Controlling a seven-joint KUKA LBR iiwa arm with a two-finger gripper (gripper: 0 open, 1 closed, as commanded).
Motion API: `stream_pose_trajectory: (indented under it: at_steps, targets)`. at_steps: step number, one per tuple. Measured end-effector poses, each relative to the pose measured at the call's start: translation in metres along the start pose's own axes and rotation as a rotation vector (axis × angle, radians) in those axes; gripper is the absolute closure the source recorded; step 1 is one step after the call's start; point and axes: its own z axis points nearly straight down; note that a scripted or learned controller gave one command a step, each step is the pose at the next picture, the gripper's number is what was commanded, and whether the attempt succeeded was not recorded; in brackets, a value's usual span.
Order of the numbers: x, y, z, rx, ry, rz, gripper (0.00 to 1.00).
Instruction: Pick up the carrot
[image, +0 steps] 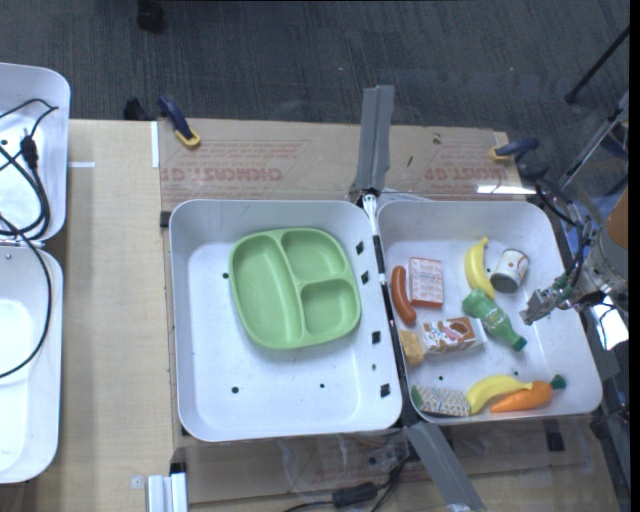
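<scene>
An orange carrot (524, 397) with a green top lies in the right bin (560, 250), at its near right corner, right beside a yellow banana (493, 389). My gripper (546, 303) hangs at the bin's right side, above and to the right of the carrot and clear of it. It sits close to the green bottle (493, 320). Its small fingers point left, and nothing shows between them.
The right bin also holds a second banana (477, 266), a tin can (509, 268), a red box (426, 281), a sausage (403, 295), a snack packet (447, 337) and a patterned pouch (441, 401). A green divided plate (295, 287) lies in the left bin (200, 400).
</scene>
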Motion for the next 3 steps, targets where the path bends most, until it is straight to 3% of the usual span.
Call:
stream_pose_trajectory:
  at_steps: [1,2,3]
  targets:
    - [-0.028,0.05,0.057,0.001,0.0,-0.266,1.0]
    - [-0.028,0.05,0.057,0.0,0.0,-0.266,0.0]
    - [-0.045,0.0,0.032,0.001,0.001,-0.35,0.0]
